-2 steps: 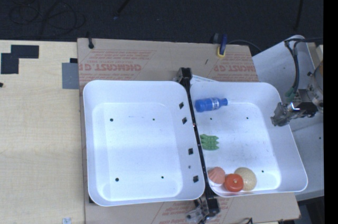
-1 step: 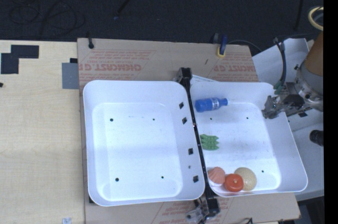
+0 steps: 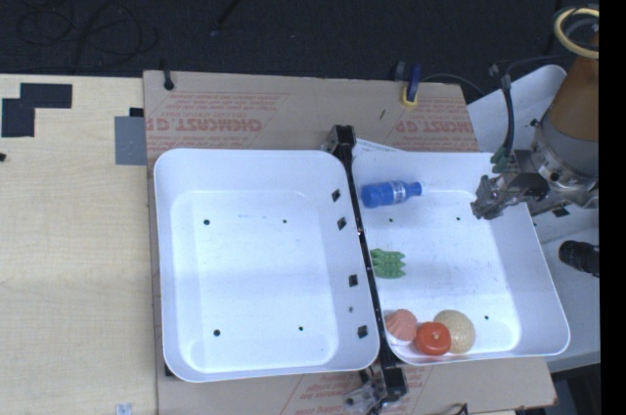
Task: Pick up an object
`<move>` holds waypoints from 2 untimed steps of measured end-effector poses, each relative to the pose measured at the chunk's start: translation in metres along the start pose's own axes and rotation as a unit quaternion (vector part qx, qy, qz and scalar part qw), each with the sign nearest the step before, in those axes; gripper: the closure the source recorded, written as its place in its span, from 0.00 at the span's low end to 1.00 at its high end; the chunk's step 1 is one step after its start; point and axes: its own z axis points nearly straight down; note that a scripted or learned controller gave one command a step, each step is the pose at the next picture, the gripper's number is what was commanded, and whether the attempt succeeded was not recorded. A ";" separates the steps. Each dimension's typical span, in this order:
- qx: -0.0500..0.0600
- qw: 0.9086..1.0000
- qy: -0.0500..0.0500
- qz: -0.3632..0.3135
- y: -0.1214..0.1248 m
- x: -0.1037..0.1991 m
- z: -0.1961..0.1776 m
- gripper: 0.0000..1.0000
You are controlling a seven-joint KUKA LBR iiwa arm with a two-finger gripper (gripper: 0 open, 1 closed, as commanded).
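Well, gripper (image 3: 486, 206) hovers over right bin's (image 3: 543, 286) far edge — jaw state unclear.

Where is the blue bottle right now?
The blue bottle lies on its side in the right bin, at its far left corner by the divider, with the green toy nearer the camera.

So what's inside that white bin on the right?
The right bin holds a blue bottle, a green toy, and a pink piece, red piece and tan ball clustered together, hiding whatever lies beneath them.
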 end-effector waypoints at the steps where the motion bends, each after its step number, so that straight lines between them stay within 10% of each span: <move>1: 0.002 1.000 0.002 -0.002 -0.028 0.086 0.019 1.00; 2: -0.001 1.000 0.000 0.000 -0.008 0.094 -0.004 1.00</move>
